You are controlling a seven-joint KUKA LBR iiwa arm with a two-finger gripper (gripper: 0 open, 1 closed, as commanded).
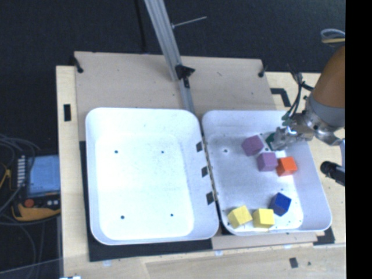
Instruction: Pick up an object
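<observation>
The right bin [232,179] holds several blocks. Two purple blocks [252,145] [267,161] sit near its middle, with an orange block [286,166] just right of the lower one. A blue block [281,203] and two yellow blocks [239,216] [263,217] lie near the front edge. My gripper [279,139] reaches in from the right and hangs just above the orange block and the lower purple one, close to the right of the upper purple block. Nothing shows between its fingers.
The left bin [142,173] lies beside the right one. A slanted metal pole [168,45] rises from the bench behind the bins. A blue device [43,176] and cables sit off the bench at the left.
</observation>
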